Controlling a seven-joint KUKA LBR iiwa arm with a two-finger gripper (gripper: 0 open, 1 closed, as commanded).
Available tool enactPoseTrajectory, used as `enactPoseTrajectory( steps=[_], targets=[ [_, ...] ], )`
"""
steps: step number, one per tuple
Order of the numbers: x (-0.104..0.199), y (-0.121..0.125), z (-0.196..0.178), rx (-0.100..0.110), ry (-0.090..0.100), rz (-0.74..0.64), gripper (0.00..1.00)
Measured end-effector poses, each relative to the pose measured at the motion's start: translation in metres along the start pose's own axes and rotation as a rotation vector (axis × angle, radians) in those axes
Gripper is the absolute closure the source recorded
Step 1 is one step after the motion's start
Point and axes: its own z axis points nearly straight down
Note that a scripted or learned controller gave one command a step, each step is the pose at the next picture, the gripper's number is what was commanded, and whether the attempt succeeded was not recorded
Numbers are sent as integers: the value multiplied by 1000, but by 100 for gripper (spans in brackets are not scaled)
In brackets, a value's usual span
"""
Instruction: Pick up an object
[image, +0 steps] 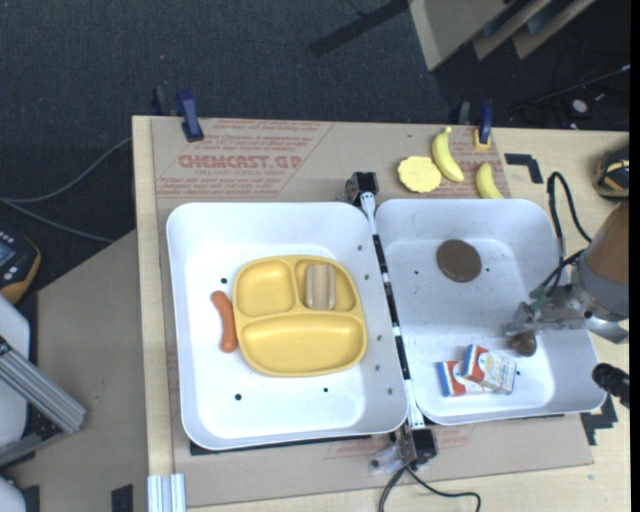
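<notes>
Camera view, read from its left edge across: I take the yellow divided plate (300, 325) as my landmark, sitting in the middle of the left bin (190, 300) on the table (150, 200). Just to the plate's left, almost touching its rim, lies an orange-red sausage (226, 320), and inside the plate's upper right compartment sits a tan bread-like piece (320, 285). Right of the plate, across the seam between the bins, the right bin (500, 225) holds a round brown disc (460, 261) up and to the right of the plate, and a red, white and blue packet (478, 372) lower down, to the plate's right and a little below its level. Farther right again my gripper (527, 330) is down inside that bin, with a small brownish object (522, 344) at its tip, just above and right of the packet. I cannot tell how my gripper is set or whether it has hold of that small thing; it reads as resting on the bin floor. Beyond the bins, up and right of the plate, a yellow flower-shaped piece (419, 174) and two toy bananas (447, 156) lie on the table. By my judgement the approach is made, but the grasp and the lift are not shown as done.
</notes>
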Motion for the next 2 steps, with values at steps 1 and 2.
enactPoseTrajectory(
  steps=[1,2],
  targets=[
    [61,50,8,-8,-5,-7,100],
    [154,44,-96,-11,1,-11,100]
  ],
)
